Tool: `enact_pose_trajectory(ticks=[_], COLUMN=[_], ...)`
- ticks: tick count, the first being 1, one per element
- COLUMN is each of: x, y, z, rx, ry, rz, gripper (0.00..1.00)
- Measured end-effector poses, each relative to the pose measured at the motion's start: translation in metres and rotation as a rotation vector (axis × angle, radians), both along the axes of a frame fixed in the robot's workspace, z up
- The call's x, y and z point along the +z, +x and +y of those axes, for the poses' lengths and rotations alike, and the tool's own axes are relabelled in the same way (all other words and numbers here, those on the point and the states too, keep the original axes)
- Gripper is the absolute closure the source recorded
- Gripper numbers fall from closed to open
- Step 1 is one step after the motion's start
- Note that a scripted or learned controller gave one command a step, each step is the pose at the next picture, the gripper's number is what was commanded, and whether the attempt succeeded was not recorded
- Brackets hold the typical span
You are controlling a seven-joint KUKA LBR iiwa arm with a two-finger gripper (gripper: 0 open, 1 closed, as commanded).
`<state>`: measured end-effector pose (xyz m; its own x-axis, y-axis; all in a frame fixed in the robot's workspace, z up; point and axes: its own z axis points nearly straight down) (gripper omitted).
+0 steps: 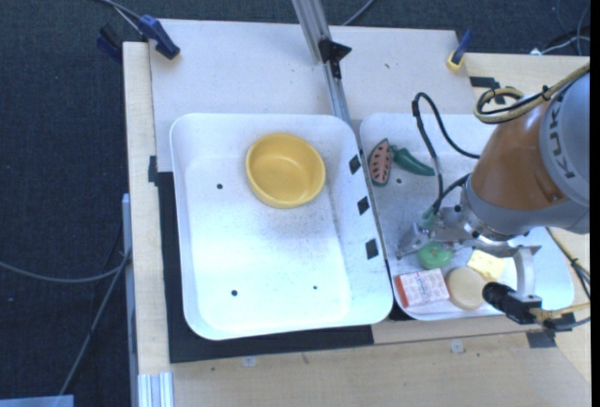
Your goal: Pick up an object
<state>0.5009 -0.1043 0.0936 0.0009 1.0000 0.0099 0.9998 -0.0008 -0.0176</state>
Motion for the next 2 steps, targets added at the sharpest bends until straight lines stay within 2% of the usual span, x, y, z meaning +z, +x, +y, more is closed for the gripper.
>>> enact_pose_trajectory(ticks=[1, 2], x=[0.013, 0.075], y=[0.001, 0.001], z=[0.001, -0.005], rx=[-0.002, 0.001], ry=[0.001, -0.010], rz=[-0.004, -0.022], gripper=[1.00, 1.00])
